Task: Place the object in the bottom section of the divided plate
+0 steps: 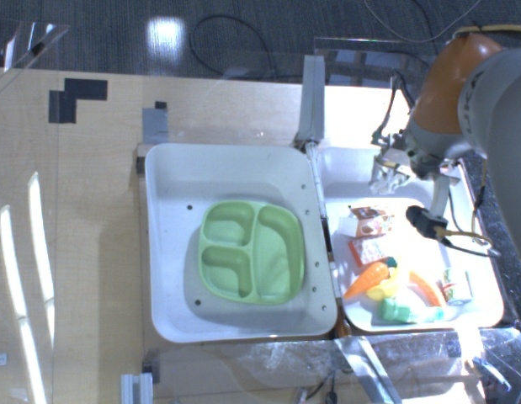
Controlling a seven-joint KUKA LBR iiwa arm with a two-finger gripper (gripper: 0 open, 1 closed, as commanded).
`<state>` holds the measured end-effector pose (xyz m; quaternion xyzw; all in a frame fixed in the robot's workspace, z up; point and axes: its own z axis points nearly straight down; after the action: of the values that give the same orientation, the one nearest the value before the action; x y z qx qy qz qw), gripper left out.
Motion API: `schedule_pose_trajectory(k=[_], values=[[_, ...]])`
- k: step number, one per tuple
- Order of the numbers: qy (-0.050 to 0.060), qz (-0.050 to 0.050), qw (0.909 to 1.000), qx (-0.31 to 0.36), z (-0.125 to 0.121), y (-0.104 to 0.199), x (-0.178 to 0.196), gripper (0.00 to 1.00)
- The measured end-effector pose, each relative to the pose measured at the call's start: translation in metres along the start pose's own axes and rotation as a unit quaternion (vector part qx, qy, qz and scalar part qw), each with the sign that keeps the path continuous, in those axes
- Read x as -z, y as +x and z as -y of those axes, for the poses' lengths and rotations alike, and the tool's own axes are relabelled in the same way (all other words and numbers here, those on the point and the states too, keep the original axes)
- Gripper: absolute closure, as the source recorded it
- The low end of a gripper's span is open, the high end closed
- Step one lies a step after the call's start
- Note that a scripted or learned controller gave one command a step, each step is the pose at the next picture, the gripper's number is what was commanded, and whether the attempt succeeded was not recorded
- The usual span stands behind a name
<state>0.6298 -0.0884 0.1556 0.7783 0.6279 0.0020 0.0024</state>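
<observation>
Plate [252, 252], pale green and divided into three, lies in the left bin [172, 225], its long section on the right and two smaller sections on the left. Right bin [487, 305] holds the loose items: two small cartons [369, 221], an orange carrot [366, 279] lying slantwise with its thick end up and to the right, a yellow piece [380, 290], a green block [396, 311], another orange piece [423, 289] and a small pack [456, 288]. Gripper [388, 173] hangs over the right bin's far end, above the cartons, grasping nothing; whether its jaws are apart or together I cannot tell.
</observation>
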Motion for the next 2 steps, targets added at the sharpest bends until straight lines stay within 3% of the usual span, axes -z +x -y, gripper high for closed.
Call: schedule_pose_trajectory(k=[1,2], values=[[0.000,-0.001,0.9996,-0.029,-0.016,0.053,0.031,1.00],[0.001,-0.001,0.9955,-0.095,0.028,0.130,0.030,1.00]])
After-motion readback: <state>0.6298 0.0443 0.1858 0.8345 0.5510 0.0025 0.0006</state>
